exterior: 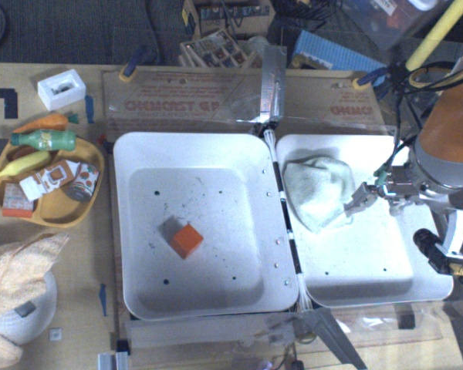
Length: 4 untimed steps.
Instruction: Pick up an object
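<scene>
A crumpled white cloth (315, 187) lies in the upper left part of the right bin (370, 272). My gripper (357, 203) reaches in from the right and sits low at the cloth's right edge, touching or nearly touching it. An orange block (188, 240) rests in the middle of the left bin (193, 145), with a small grey piece (170, 227) against its upper left side. The arm's grey wrist and orange band (447, 141) stand above the right bin's right rim.
A wooden bowl (77, 214) of toy food stands left of the bins, with a white box (62, 89) behind it. A beige cloth (19, 272) lies at the lower left. Flattened cardboard (185, 102) lines the back of the bench.
</scene>
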{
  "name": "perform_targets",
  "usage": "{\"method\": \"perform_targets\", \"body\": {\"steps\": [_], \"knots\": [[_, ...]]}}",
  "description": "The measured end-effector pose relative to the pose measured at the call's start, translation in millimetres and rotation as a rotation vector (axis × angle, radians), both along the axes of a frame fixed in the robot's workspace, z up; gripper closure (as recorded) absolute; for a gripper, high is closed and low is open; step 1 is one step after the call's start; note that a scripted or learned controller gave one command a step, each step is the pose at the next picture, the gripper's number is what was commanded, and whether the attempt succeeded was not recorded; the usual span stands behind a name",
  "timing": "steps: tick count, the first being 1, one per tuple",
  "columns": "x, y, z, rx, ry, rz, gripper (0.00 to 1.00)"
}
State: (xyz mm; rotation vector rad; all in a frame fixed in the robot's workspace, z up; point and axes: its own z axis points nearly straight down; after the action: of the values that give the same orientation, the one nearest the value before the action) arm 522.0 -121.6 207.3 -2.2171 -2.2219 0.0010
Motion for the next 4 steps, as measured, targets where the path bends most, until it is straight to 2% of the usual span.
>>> {"method": "perform_targets", "body": {"steps": [1, 2, 3, 4], "knots": [[78, 26, 7, -0.002, -0.005, -0.213, 0.0], [84, -65, -1, -0.005, -0.006, -0.153, 0.0], [110, 8, -25, -0.002, -0.001, -0.179, 0.0], [121, -84, 3, -0.004, -0.004, -0.244, 0.0]]}}
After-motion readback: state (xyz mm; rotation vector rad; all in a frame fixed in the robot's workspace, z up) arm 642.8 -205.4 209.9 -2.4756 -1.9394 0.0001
